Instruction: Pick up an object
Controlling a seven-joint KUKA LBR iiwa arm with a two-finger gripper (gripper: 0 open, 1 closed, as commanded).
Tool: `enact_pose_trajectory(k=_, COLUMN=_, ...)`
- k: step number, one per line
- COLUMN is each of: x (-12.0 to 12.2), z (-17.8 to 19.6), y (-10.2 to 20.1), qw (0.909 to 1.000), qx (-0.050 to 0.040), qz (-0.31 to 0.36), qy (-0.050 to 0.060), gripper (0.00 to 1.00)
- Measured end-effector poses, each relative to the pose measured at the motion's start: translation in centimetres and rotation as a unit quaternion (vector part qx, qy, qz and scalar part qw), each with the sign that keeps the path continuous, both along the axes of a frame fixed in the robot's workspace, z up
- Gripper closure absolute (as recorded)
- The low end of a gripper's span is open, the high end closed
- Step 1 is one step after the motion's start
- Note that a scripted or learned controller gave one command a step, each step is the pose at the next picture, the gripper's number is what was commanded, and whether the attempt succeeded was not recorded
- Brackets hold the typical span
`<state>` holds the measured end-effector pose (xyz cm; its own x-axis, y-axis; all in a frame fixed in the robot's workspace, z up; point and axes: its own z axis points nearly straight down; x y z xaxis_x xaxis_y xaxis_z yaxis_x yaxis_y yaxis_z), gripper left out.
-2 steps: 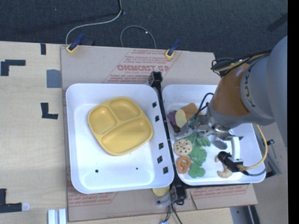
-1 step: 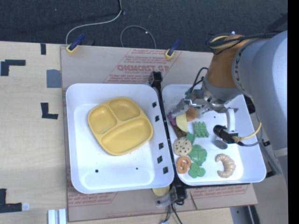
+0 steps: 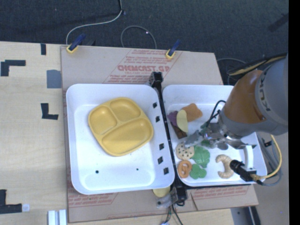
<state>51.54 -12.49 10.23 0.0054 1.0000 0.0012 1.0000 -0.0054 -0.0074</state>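
Gripper (image 3: 199,136) low in right bin (image 3: 212,92), over the toy-food pile, tip by green leafy pieces (image 3: 200,156) and cookie (image 3: 184,151); open or clenched: cannot tell; nothing visibly held; croissant (image 3: 225,165) just beside; yellow divided plate (image 3: 121,125) in left bin (image 3: 75,139).

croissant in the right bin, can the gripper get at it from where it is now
Probably yes. The croissant lies bare near the right bin's front edge, nothing on top, and the gripper hangs just beside it over the same bin.
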Motion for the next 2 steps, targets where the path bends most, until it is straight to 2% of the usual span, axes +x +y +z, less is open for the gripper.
enact_pose_trajectory(k=1, x=11.2, z=-1.7, y=2.1, qw=1.0000, qx=-0.0014, qz=0.006, qy=-0.007, gripper=0.00)
enact_pose_trajectory(k=2, x=14.6, z=-1.8, y=2.2, qw=0.9998, qx=-0.0006, qz=0.004, qy=0.020, gripper=0.00)
